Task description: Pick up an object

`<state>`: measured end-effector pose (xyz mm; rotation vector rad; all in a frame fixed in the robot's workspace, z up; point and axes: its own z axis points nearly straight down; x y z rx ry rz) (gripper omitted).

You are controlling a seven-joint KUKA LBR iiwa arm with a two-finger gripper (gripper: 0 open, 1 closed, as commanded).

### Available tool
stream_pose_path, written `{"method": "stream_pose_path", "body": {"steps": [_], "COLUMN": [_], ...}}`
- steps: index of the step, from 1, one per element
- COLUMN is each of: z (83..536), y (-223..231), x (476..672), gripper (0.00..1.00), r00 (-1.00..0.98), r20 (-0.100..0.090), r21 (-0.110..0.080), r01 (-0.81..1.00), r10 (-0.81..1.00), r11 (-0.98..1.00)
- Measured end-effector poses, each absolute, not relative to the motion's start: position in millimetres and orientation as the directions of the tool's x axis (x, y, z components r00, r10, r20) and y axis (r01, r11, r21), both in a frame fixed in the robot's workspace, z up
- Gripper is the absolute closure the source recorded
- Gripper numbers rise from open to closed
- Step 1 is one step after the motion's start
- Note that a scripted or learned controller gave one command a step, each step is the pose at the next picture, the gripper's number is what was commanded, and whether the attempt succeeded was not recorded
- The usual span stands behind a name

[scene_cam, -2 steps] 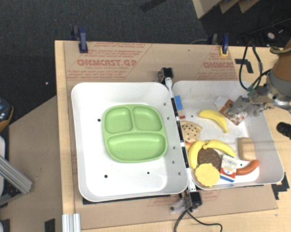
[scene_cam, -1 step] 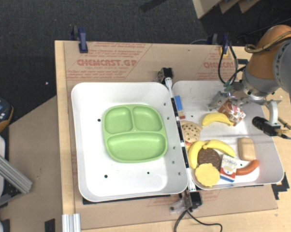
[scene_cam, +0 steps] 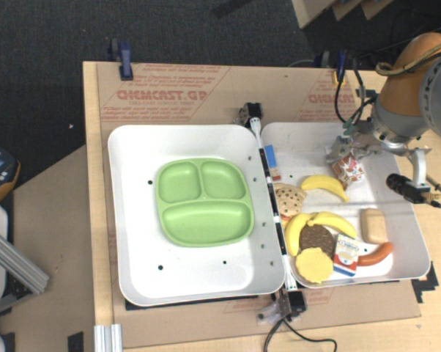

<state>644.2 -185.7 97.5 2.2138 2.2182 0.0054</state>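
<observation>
— My gripper (scene_cam: 350,151) is down at the far end of the right bin (scene_cam: 414,251), right over a small red-and-white packet (scene_cam: 350,170). Whether it's spread or closed, I can't tell.

— Why there?

— The packet lies apart from the bananas (scene_cam: 324,186) and the pile nearer the camera, so I'd judge it the easiest pick. The green plate (scene_cam: 204,201) sits in the left bin (scene_cam: 132,270).

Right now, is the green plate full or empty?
Empty: all three compartments of the green plate show bare green; the food lies in the right bin.
</observation>
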Motion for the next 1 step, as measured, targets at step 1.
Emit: {"method": "stream_pose_path", "body": {"steps": [1], "z": [113.2], "y": [-123.1], "x": [606.7], "gripper": [1.00], "r00": [-0.004], "r20": [0.001], "r21": [-0.001], "r01": [1.000], "r10": [1.000], "r11": [0.004]}}
